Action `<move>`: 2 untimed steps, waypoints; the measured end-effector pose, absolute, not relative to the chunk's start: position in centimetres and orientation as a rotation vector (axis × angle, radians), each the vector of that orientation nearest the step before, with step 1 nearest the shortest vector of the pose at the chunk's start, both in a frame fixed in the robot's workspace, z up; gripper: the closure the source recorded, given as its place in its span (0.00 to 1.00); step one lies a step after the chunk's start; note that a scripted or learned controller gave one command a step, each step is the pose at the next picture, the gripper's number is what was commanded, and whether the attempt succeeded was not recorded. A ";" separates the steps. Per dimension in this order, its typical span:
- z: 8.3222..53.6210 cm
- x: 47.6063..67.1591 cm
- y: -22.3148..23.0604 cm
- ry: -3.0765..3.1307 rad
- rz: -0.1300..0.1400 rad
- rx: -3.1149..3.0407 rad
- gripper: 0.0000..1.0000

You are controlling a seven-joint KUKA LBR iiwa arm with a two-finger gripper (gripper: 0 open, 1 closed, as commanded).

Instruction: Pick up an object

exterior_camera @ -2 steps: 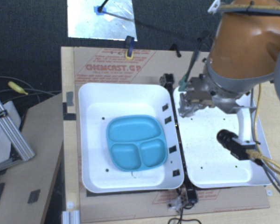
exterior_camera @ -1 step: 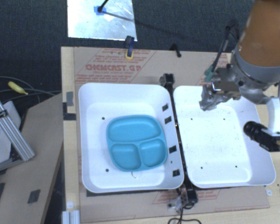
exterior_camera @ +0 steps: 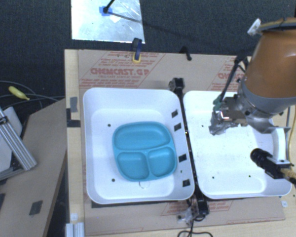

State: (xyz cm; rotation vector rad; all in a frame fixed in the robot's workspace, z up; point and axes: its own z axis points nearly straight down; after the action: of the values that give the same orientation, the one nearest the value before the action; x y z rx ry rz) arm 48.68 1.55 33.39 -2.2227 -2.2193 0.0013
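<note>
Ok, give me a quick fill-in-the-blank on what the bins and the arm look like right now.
1. The blue tray lies in the ____ bin as the camera sees it.
2. The tray has ____ compartments.
3. The gripper is above the ____ bin in the view.
4. The band above the wrist is ____.

Missing words: left; three; right; orange

Two white bins (exterior_camera: pixel 101 181), cardboard-like bench sheet (exterior_camera: pixel 118 70), foil-like square (exterior_camera: pixel 91 14)
</note>
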 end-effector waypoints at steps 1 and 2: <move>35.0 48.7 6.7 -2.232 -0.005 -2.212 1.00; 38.7 48.7 6.3 -2.228 -0.007 -2.219 1.00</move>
State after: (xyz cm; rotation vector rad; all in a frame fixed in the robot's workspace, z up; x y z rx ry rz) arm 48.70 6.32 38.75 -2.2187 -2.2284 -0.0072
